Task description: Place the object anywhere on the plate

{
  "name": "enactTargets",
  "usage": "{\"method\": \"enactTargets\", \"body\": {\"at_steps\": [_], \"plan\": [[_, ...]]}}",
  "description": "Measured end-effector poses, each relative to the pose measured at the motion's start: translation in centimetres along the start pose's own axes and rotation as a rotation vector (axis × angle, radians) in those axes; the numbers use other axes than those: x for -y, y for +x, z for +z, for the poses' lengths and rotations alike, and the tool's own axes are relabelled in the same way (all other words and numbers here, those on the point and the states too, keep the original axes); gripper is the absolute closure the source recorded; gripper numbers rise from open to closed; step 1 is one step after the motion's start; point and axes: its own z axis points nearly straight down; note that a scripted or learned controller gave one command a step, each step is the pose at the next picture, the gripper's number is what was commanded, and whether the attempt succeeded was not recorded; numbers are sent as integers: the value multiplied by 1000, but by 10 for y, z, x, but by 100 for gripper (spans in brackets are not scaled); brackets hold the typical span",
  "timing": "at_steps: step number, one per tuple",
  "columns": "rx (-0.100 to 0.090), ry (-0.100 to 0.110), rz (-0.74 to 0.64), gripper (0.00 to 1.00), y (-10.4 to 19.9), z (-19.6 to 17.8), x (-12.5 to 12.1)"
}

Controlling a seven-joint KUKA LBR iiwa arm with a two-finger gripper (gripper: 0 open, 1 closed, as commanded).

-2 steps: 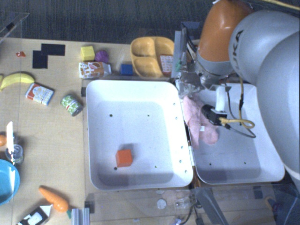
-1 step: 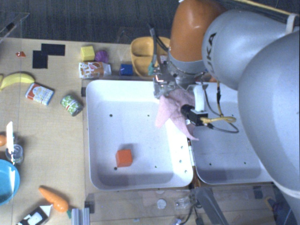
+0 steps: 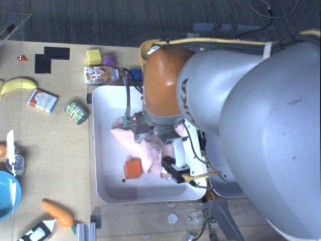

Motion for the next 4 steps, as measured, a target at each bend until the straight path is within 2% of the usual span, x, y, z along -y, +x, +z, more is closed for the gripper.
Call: {"method": "enactTargets", "body": {"at_steps": [1,2,3,4], "plan": [[1,-32,-212,100,17,77,27],[1,-6,-267,100,-37,20,-40],[-2,-30,-106,100,6,75,-56],[1,-8,-412,100,-35,-2,-3]]}}
